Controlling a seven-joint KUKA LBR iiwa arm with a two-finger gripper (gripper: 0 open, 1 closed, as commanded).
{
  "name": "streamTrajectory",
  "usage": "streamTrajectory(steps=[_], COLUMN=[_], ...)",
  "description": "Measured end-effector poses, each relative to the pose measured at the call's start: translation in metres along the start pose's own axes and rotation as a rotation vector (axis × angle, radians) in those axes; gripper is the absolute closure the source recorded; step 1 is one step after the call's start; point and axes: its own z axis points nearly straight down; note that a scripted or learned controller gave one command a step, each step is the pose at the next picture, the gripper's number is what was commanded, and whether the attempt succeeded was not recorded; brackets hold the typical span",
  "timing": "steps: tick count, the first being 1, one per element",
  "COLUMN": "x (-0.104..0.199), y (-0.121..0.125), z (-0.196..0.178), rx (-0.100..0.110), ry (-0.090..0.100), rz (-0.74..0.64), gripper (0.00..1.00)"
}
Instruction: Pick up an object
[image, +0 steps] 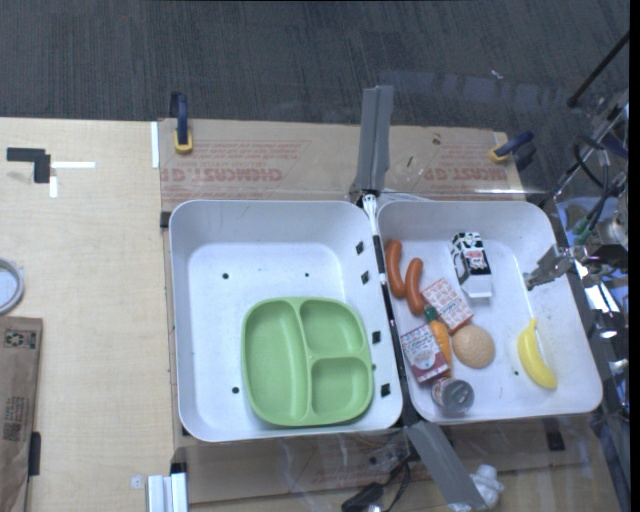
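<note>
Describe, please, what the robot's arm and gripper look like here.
The gripper is small, slim and silver-grey metal, tapering toward its tip. The part of the arm behind it looks pale grey, with thin dark cables looping above. Any markings are too small to tell.

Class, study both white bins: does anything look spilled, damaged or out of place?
Nothing stands out. The green divided plate lies flat in the left white bin. The yellow banana, two orange sausages and small packets lie loose but undamaged in the right white bin.
</note>
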Motion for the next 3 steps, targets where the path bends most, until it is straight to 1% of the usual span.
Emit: streamTrajectory(steps=[1,2,3], x=[-0.006,-0.007,0.016], y=[-0.051,-0.051,-0.036], z=[0.149,0.14,0.057], rx=[-0.003,-0.002,-0.005], ry=[0.002,0.002,-0.002], rz=[-0.105,-0.101,-0.119], gripper=[0.0,1.0,1.0])
